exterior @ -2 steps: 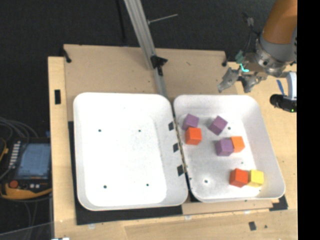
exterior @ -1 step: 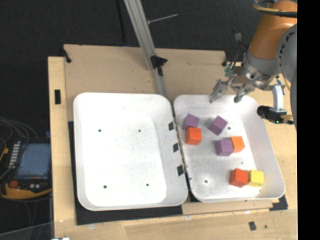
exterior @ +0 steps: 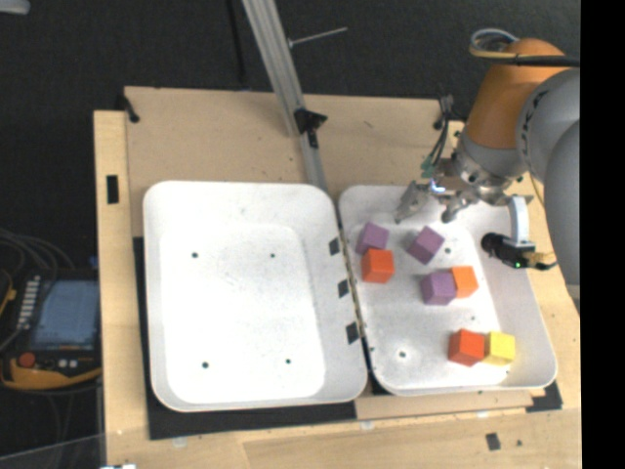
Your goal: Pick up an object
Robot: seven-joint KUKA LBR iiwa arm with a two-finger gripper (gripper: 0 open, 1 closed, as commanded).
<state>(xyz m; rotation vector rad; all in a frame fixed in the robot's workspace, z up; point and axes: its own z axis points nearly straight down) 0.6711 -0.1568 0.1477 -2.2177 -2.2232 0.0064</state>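
The gripper (exterior: pixel 422 203) is seen with fingers spread, empty, above the right bin (exterior: pixel 522 311) far edge; the nearest purple cube (exterior: pixel 426 245) lies just below it.

Right bin (exterior: pixel 518 325) holding seven blocks: purple block (exterior: pixel 372 237) touching orange block (exterior: pixel 378 265) at its 6 o'clock; purple block (exterior: pixel 426 244) at 3 o'clock. Gripper (exterior: pixel 422 210), fingers spread, hovering at 12 o'clock, holding nothing.

One fixed cam above bench (exterior: pixel 244 130), looking down at a slant on both bins (exterior: pixel 161 291).
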